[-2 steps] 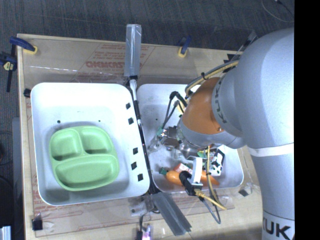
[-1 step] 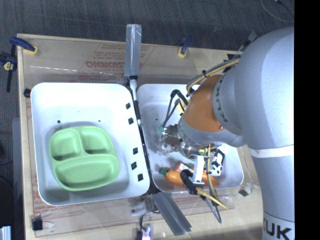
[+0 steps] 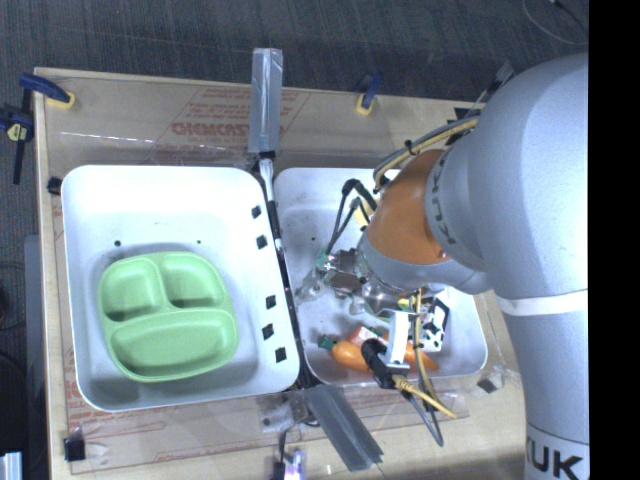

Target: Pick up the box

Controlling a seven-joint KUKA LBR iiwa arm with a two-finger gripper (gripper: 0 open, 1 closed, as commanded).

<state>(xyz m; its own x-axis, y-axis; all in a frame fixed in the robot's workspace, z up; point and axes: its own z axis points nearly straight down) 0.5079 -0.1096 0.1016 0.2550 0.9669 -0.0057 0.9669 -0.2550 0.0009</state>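
My gripper (image 3: 383, 320) hangs low over the front part of the right bin (image 3: 305, 208), under the arm's orange band (image 3: 405, 218). Just below it lies a small white and orange box (image 3: 402, 340), partly covered by the gripper. A white piece with black marks (image 3: 433, 334) sits to the box's right. The view does not show anything held.
An orange carrot-like toy (image 3: 347, 353) and a black item (image 3: 377, 361) lie by the right bin's front wall, with yellow cables (image 3: 425, 396) trailing over it. A green divided plate (image 3: 168, 314) rests in the left bin (image 3: 80, 193). The arm's grey body (image 3: 530, 188) covers the right bin's right side.
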